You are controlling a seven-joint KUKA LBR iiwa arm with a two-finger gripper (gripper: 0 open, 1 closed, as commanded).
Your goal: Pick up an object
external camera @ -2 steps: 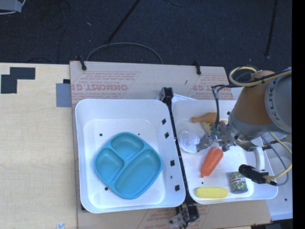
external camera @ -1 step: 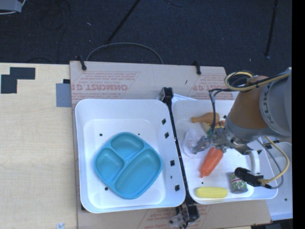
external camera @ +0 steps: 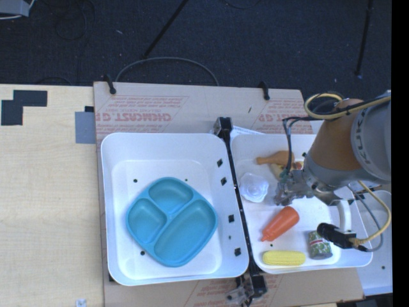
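Observation:
The right bin (external camera: 246, 147) holds several objects. An orange carrot (external camera: 280, 224) lies near its middle, pointing down-left. A yellow corn cob (external camera: 284, 258) rests along the front wall. A small green can (external camera: 319, 245) sits at the front right. A clear plastic cup (external camera: 254, 188) lies by the divider, and a tan toy (external camera: 276, 160) is at the back. My gripper (external camera: 285, 194) hangs low in the bin, just above the carrot's thick end and right of the cup. The wrist and cables cover its fingers.
The left bin (external camera: 118, 152) holds a blue divided plate (external camera: 171, 220). A black divider (external camera: 231, 190) runs between the bins. The arm's orange band (external camera: 332, 142) and looping cables (external camera: 323, 104) hang over the right bin's far right side.

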